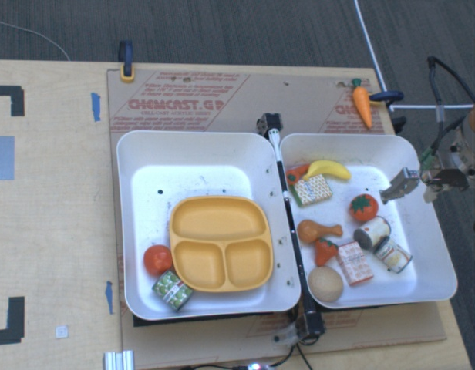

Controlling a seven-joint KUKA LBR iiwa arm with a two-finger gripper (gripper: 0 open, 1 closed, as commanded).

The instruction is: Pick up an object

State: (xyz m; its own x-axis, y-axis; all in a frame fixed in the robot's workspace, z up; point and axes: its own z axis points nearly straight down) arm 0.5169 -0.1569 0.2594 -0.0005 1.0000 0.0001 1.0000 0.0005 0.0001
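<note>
**End effector at the right bin's far edge, nothing between its fingers**

Over the right rim of the right bin (422, 287) we see the end effector (413, 183), its fingers spread apart and gripping nothing. Below it, inside that bin, lie a red tomato (363, 207), a banana (327, 169) near the back wall, a chicken drumstick (318, 229), a tin can (372, 234), a small red carton (354, 263) and a pale round bun (325, 283) at the front corner. We find the left bin (137, 160) holding a yellow divided tray (220, 243), with a second tomato (157, 260) and a green box (172, 290) touching its front-left side. A toy carrot (363, 105) rests on the tabletop behind the right bin.
</note>
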